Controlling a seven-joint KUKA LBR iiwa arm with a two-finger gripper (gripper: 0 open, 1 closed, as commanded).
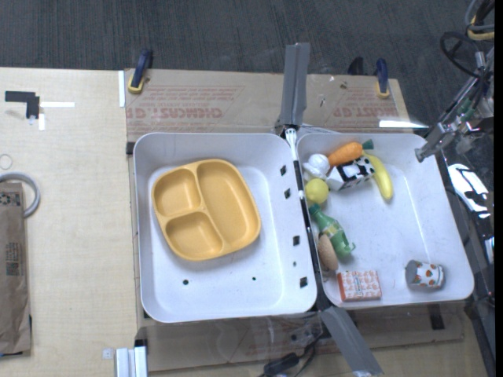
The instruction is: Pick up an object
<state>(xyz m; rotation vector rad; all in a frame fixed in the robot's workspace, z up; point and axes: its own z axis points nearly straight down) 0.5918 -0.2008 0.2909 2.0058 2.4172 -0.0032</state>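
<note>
Two white bins sit side by side on the table. One of them, the left bin (157,289), carries a single yellow divided plate (206,208) with three compartments. The right bin (440,234) carries eight small things: one carrot (346,152), one banana (381,177), one black-and-white toy (354,173), one white ball (316,164), one yellow ball (316,190), one green bottle (332,232) lying on its side, one red-and-white packet (360,284) and one spotted cup (424,274) tipped over. Six of these crowd the bin's left wall and far corner, touching or just beside one another; the packet lies at the near edge and the cup lies apart near the right corner. The arm's pincer (440,138) is at the right bin's far right rim, above no object; whether it is apart or together I cannot tell. One brown paper bag (12,265) lies at the table's left edge.
</note>
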